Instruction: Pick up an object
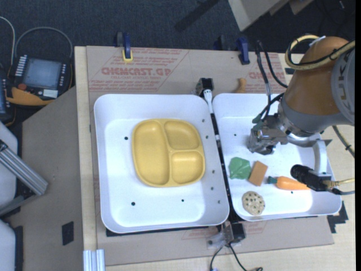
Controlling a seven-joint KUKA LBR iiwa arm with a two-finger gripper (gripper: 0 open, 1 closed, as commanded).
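Left bin [113, 168]: one yellow tray [168, 151], three compartments, nothing in them.

Right bin [237, 117]: green piece [239, 167], orange block [259, 173] touching it, cookie [253, 202] below, carrot [291, 183] to the right.

Gripper [263, 140]: over the right bin, just above the green piece and block, holding nothing. Fingers: cannot tell whether apart or together.

Step, by my reading: approach. Next: descend onto one item, close, lift.

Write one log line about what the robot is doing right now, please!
gripper over right bin, nothing seen held | green piece, orange block, carrot, cookie in right bin | yellow tray in left bin
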